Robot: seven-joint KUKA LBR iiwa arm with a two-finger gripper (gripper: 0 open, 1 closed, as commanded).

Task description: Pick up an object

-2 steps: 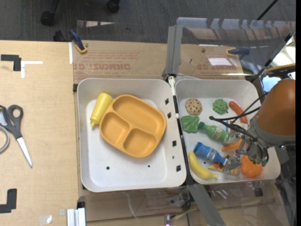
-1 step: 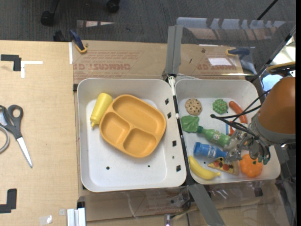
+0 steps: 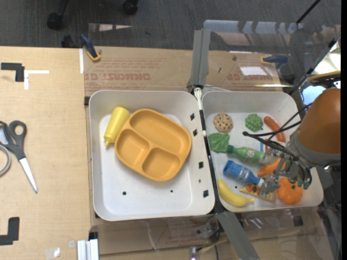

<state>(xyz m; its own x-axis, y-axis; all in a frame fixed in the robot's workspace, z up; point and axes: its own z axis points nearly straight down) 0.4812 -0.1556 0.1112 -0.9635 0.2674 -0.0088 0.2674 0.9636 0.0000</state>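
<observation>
**Gripper down in the crowded right bin**

Left bin [image 3: 103, 199] held a yellow bottle [image 3: 115, 124] beside an orange tray [image 3: 153, 143]. Right bin [image 3: 238, 97]: banana [image 3: 233, 195], cookie [image 3: 222, 122], blue can [image 3: 239, 171], orange fruit [image 3: 289, 193]. The gripper [image 3: 288, 172] hovered low beside that fruit (jaws too cluttered to call).
</observation>
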